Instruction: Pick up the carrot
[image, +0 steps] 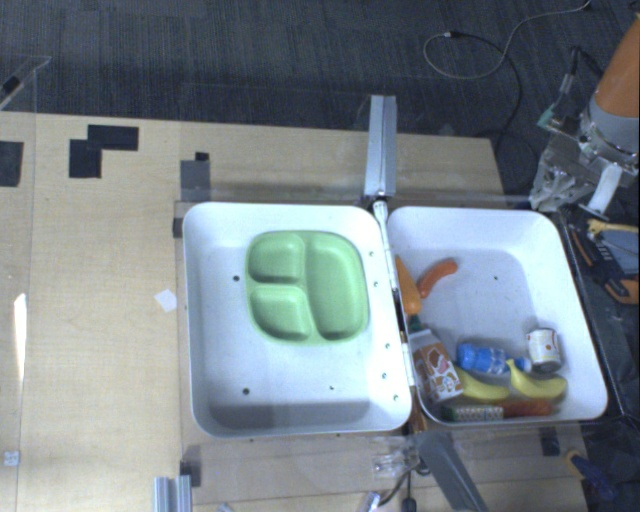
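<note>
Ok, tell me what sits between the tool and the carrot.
Nothing visible. The tool hangs outside the right bin's upper right corner; the carrot lies by the bin's left wall, with bare floor between. A sausage lies beside it.

A pale wooden tabletop (90, 330) fills the view from nine o'clock through the centre. Black rectangular marks (100, 148) sit on it toward ten o'clock. Beyond its far edge, from eleven to one o'clock, lies dark carpeted floor (250, 50), with a thin light cable (480, 50) looping across it near one o'clock. Lighting is even and soft.
</note>
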